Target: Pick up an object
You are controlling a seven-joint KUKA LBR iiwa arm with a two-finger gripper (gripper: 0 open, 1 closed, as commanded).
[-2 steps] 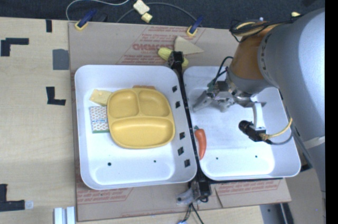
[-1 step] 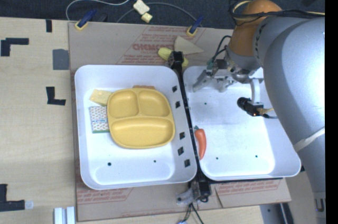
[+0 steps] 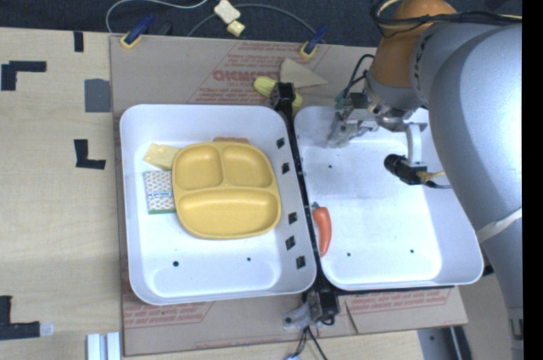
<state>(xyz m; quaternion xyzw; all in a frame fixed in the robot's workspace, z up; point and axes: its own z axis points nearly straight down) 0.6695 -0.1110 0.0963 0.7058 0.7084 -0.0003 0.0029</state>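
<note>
Camera view, from above at a slant. Two white bins sit side by side on a cardboard sheet on the desk. Left bin: a yellow divided plate takes up the middle and upper part, with a pale yellow block and a small patterned packet tucked against its left edge, near the bin's left wall. The lower strip of that bin is bare floor. Right bin: an orange carrot-shaped object lies lengthwise tight against the left wall, right beside the divider between the bins. The rest of that floor is open, a wide bare patch in the centre and lower right.

The arm comes in from the right, its grey body covering the bin's right rim, the orange band above the wrist. The hand is low at the upper left corner of the right bin, close to the top rim, well apart from the carrot. Nothing is visible between its fingers; cannot tell how wide they are. A black piece sticks out below the wrist over the bin floor.
</note>
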